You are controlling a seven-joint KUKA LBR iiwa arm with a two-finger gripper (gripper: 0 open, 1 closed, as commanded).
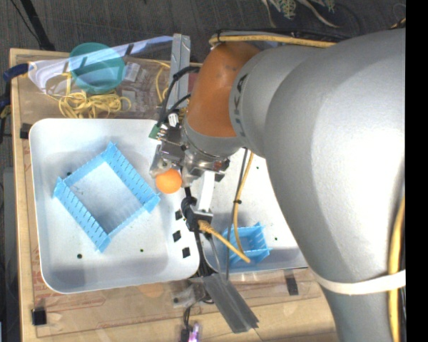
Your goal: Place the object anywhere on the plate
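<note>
1. Near edge of bench (128, 301): one dark metal bracket (225, 301) sticks out at the gap between the bins. No readable writing on it.
2. Two white bins, side by side. Right bin (289, 251) is mostly covered by the arm; it holds one small blue plastic piece (250, 239) with a yellow cable (225, 243) crossing over it.
3. Left bin (53, 262): one blue square frame with ribbed walls (105, 194), lying flat and turned diamond-wise, corners pointing near-left and far-right. It sits in the bin's middle.
4. One orange ball (170, 182), the task's thing. It is round, so no long axis or heading to give. It sits at the right side of the left bin, just beside the blue frame's right corner, right under the gripper (177, 169).
5. Gripper: ball is at the fingertips, but whether the fingers are apart or clamped on it, cannot tell.
6. One grey arm (328, 141) with one orange band (217, 95), reaching in from the right.
7. Far bench edge: one teal cup-like item (96, 64), one clear plastic bag (139, 66), one tangle of yellow cord (85, 104). Print on the bag is too small to read.
8. Floor beyond: two shoes (299, 2).
</note>
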